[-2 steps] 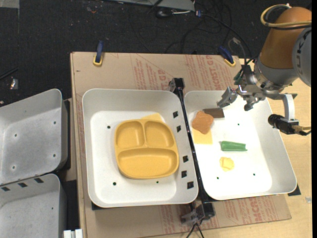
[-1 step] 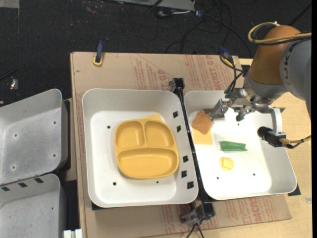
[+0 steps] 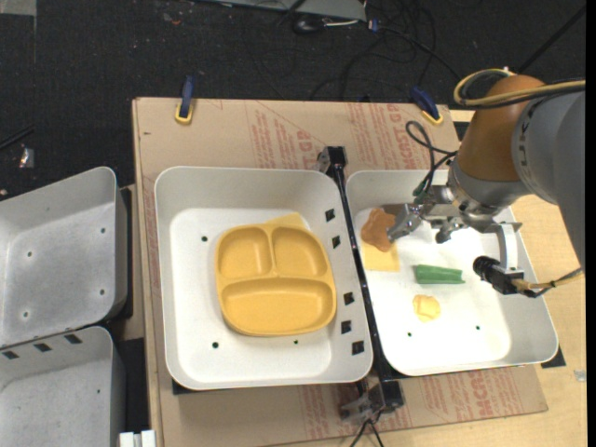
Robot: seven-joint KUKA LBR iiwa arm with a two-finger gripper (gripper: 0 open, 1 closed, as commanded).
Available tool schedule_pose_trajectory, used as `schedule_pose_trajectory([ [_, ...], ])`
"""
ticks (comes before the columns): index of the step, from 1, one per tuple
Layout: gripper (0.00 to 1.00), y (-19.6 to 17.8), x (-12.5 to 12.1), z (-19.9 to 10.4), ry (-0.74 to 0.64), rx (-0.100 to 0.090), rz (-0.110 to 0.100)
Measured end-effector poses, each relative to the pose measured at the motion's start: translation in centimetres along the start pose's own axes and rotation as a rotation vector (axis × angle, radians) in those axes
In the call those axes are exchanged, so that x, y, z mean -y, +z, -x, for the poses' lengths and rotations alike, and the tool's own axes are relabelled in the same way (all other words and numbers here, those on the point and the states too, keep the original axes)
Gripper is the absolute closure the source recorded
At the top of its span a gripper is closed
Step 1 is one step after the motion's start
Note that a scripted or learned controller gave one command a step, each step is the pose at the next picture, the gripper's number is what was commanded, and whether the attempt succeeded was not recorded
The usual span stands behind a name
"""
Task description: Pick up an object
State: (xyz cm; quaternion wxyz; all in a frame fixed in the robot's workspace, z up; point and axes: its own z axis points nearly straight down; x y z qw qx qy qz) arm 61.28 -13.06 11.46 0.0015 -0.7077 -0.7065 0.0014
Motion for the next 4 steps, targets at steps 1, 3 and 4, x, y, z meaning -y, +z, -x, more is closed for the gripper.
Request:
schedule_pose_trajectory([
  [1,1.00,-1.3,-0.2,0.0,0.000,0.001,0.005],
  [3,1.00,-10.1,-0.7,0.1,-0.003,0.002,0.010],
  [4,1.00,-14.6,-1.0,-0.5,-0.005,0.002,0.011],
])
